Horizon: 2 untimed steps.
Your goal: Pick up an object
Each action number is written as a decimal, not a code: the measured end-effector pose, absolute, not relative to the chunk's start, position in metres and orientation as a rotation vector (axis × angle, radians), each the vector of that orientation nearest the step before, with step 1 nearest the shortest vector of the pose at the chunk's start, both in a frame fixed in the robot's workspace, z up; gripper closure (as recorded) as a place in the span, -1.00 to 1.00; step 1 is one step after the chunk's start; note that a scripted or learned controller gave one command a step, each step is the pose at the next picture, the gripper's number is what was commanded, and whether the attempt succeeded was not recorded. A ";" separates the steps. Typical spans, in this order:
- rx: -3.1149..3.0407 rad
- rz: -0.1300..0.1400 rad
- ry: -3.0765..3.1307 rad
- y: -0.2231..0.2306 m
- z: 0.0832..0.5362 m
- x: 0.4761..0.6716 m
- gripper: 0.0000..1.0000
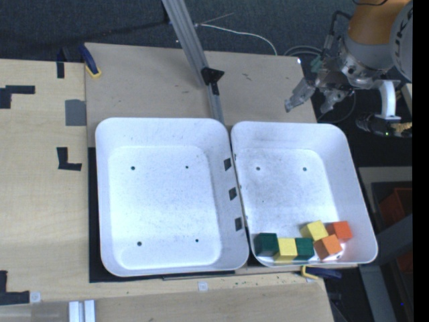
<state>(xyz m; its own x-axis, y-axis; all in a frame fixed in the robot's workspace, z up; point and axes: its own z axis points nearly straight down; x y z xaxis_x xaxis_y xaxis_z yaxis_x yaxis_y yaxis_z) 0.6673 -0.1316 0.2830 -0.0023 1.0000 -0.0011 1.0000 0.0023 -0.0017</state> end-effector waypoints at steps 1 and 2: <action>-2.213 0.009 -2.219 -0.108 0.202 0.663 -1.00; -2.225 0.007 -2.217 -0.148 0.213 0.617 -1.00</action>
